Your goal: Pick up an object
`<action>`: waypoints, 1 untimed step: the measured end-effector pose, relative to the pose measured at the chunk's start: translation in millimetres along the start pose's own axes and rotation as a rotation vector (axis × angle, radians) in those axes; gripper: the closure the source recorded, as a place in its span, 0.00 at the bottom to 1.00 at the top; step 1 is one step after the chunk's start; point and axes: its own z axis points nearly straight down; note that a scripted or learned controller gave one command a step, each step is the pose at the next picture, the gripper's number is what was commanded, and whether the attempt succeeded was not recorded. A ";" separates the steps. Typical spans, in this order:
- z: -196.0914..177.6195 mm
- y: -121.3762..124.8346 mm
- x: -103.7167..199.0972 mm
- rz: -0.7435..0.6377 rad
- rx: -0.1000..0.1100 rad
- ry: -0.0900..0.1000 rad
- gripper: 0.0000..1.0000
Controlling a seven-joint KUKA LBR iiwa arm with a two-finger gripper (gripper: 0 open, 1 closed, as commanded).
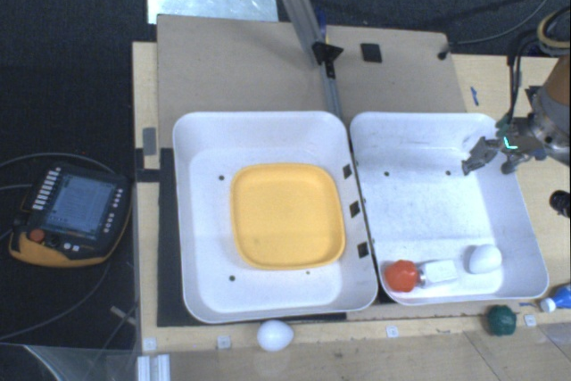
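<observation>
The claw [489, 154] is seen over the far right part of the right bin [428, 201]; how wide it is cannot be told. An orange ball [401, 275] is seen in the bin's near left corner.

The bench is viewed from above at a slant by one fixed camera, set well back. Both shallow white plastic bins [201, 192] [513, 227] are taken in whole, side by side, with dark floor around.

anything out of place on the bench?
Yes: a white egg-shaped object and a dark green ball lie on the bench outside the bins, below their near rims. The other items sit inside the right bin.
</observation>
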 end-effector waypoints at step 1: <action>0.0 0.0 0.0 0.000 0.000 0.000 0.00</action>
